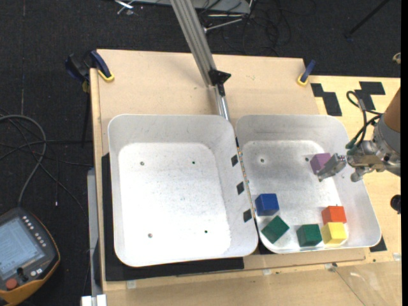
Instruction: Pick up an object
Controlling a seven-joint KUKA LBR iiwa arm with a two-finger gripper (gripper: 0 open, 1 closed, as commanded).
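Observation:
In the right bin (287,127) lie several small blocks. A purple block (318,161) sits toward the bin's right side, and my gripper (331,167) reaches in from the right edge directly against it. Whether the purple block is gripped is unclear from this angle. A blue cube (267,203) rests near the bin's left wall. Along the front stand a dark green block (275,229), a green cube (309,234), a yellow cube (335,233) and an orange cube (333,213) just behind the yellow one.
The left bin (127,132) adjoins the right one along a shared middle rim. A metal pole (197,37) slants down to the bench behind the bins. Cables hang near the wrist at the right edge. A pendant (19,254) lies on the floor at the left.

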